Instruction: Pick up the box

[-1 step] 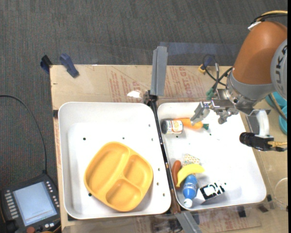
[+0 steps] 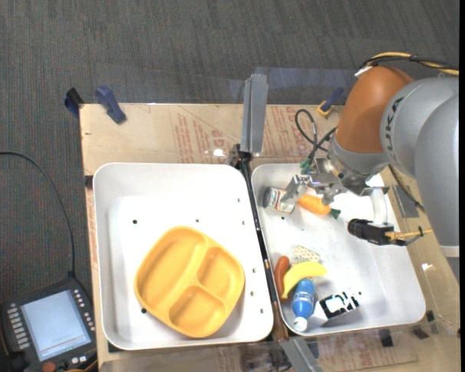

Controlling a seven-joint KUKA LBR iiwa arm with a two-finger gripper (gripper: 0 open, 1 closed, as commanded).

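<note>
Grey arm [image 2: 430, 142]; orange band [image 2: 370, 107]; black cables; KUKA lettering.

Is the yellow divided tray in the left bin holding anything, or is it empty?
Empty. The yellow tray lies flat in the left bin, and all of its compartments show bare yellow plastic.

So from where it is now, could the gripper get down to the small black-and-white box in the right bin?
Probably yes. The small black-and-white box lies uncovered near the right bin's front edge. The gripper hangs over the far end, and only the blue-and-white bottle beside the box crowds one side.
</note>
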